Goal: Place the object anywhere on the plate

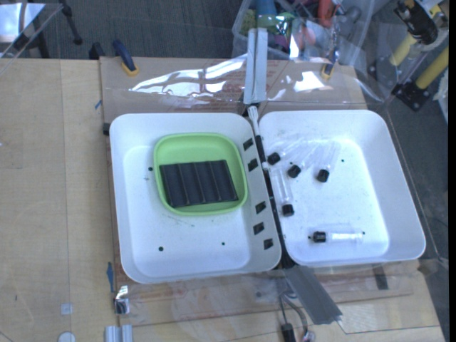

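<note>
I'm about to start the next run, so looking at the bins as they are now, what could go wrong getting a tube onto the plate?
1. The tubes in the right bin are clear on white, so they may be hard to locate; only their black caps stand out.
2. Several lie bunched near the divider, so a grasp could nudge neighbours or hit the wall.
3. A black block covers most of the green plate; a round tube placed there might roll off.

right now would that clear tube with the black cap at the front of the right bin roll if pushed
Likely yes: the tube looks round and lies flat on the smooth bin floor. It seems small and light. Its clear, slick-looking body may slip when pinched.
</note>
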Controlling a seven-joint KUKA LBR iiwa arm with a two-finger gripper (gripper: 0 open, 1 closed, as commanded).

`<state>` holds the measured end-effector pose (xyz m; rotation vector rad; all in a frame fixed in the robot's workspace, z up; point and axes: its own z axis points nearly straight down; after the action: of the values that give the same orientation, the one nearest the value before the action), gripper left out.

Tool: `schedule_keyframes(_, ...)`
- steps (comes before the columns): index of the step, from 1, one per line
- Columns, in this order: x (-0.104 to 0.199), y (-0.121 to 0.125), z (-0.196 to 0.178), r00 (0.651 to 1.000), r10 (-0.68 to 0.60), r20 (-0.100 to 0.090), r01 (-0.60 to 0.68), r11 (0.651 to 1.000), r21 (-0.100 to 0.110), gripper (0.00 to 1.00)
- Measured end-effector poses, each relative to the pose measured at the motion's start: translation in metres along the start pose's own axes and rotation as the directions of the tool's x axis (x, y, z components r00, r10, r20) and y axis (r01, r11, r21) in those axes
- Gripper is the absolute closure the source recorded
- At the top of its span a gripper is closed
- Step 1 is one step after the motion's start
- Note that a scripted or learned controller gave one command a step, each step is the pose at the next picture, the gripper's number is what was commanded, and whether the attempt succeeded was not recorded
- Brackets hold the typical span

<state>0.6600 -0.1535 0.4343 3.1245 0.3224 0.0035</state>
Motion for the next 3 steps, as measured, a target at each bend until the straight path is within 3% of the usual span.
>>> schedule_keyframes(3, 0.0, 0.0, 0.0, 1.0, 0.0, 0.0, 0.0, 1.0, 0.0, 0.0)
